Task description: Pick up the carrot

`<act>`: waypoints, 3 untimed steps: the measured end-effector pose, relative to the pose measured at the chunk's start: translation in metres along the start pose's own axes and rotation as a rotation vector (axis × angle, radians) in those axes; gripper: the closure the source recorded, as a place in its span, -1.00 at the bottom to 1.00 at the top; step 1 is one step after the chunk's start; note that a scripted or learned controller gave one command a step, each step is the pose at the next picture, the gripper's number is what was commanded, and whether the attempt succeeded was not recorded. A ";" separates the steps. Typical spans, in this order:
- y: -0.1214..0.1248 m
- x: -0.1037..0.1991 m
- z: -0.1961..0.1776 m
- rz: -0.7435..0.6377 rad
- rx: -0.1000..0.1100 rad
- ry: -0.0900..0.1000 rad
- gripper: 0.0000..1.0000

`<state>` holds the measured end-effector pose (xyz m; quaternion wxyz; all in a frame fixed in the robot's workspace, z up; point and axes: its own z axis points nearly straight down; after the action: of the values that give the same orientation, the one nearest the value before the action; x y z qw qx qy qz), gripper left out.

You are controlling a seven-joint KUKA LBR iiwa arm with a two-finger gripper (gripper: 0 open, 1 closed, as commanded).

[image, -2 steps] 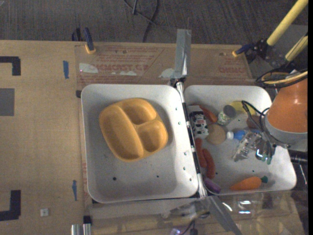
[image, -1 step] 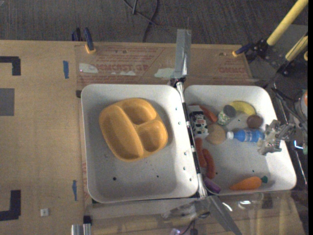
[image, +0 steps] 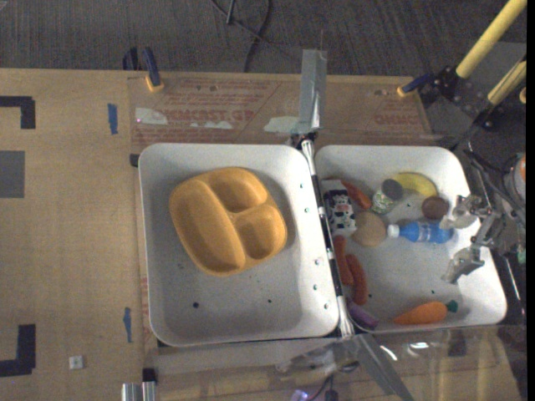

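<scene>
The carrot (image: pixel 422 312), likely a light, stiff, smooth toy, lies near the front edge of the right bin (image: pixel 435 291), best pinched across its thick orange middle, while the gripper (image: pixel 472 236) hangs empty, fingers spread, just beyond it.

I see a yellow divided plate (image: pixel 228 220) in the left bin (image: pixel 159 307). In the right bin (image: pixel 493 303), a banana (image: pixel 416 183) lies by a small jar (image: pixel 387 195), a water bottle (image: pixel 420 233) beside a brown ball (image: pixel 369 230), sausages (image: pixel 354 276) along the left wall.
</scene>
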<state>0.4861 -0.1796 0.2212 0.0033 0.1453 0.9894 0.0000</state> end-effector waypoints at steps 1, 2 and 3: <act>0.075 0.028 0.020 0.124 0.000 0.004 -1.00; 0.021 0.013 0.115 0.174 0.001 0.004 -1.00; 0.022 0.012 0.105 0.174 -0.001 -0.002 1.00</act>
<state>0.4817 -0.1554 0.1166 0.0044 0.2310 0.9730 0.0008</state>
